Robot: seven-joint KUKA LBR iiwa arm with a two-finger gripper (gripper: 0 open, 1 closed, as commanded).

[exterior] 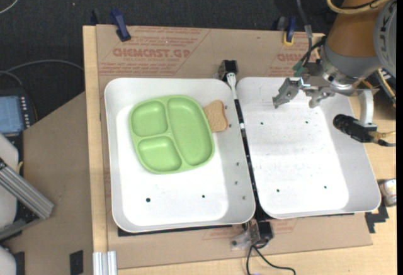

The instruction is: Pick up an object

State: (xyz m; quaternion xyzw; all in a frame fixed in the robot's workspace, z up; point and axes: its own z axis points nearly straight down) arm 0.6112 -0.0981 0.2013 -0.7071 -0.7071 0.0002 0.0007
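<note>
1. Dark carpet [56, 9] surrounds a brown bench board [264, 47] printed with red lettering. A blue clamp [119, 25] holds the board's far edge on the left, and a second clamp [288, 33] holds it further right.
2. Left bin [176, 198]: a shallow white tray with rounded corners, lying flat on the board.
3. A green divided plate [171, 134] lies flat in the far-left part of the left bin. It has three compartments: two smaller ones on the left and one long one on the right.
4. A tan slice [216, 116], flat and roughly rectangular, lies in the left bin touching the plate's far-right rim, close to the bin's right wall. It is well apart from the tool.
5. A black clip [228, 69] sits at the far end of the seam where the two bins meet. Another fitting [261, 233], with a trailing cable, sits at the near end of that seam.
6. Right bin [302, 173]: a white tray just beside the left bin, with small dark specks scattered on its floor.
7. The gripper [295, 102] hangs over the far part of the right bin, pointing down. Its fingers [280, 94] are spread apart and grip no object.
8. The arm [362, 9] enters from the far right, its orange section standing above the grey wrist.
</note>
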